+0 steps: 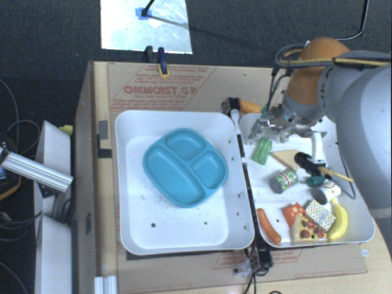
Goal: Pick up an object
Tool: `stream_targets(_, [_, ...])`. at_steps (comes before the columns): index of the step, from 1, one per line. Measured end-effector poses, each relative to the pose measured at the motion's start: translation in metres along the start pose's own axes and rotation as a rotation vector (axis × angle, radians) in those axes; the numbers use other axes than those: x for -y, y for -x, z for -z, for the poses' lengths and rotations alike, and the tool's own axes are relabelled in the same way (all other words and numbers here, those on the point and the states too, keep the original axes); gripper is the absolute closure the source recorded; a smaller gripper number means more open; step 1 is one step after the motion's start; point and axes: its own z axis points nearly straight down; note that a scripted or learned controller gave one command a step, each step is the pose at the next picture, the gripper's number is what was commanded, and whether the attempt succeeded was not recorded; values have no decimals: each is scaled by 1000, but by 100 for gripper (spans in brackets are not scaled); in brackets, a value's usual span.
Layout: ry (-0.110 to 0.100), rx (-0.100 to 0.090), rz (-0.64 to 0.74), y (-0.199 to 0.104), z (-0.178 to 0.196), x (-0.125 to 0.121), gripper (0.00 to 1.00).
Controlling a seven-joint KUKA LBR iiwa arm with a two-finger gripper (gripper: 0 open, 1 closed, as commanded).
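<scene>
My gripper (266, 130) hangs over the far left corner of the right bin (367, 225), just above the top end of a green bottle (261, 151) that lies on the bin floor. Nothing shows between gripper and bottle that tells me whether they touch. Nearer the front lie a small can (283, 180) on its side, a tan wedge (285, 160), a red sausage (269, 225), a pizza slice (306, 229), a banana (340, 220) and a checkered block (320, 212).
The left bin (138, 225) holds a blue divided plate (185, 166). An orange piece (250, 108) lies at the right bin's far rim, behind the gripper. The arm crosses the right bin's far right part.
</scene>
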Motion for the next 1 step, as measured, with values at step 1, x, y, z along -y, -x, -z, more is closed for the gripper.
stream_targets(1, [4, 1, 2, 0, 12, -1, 100])
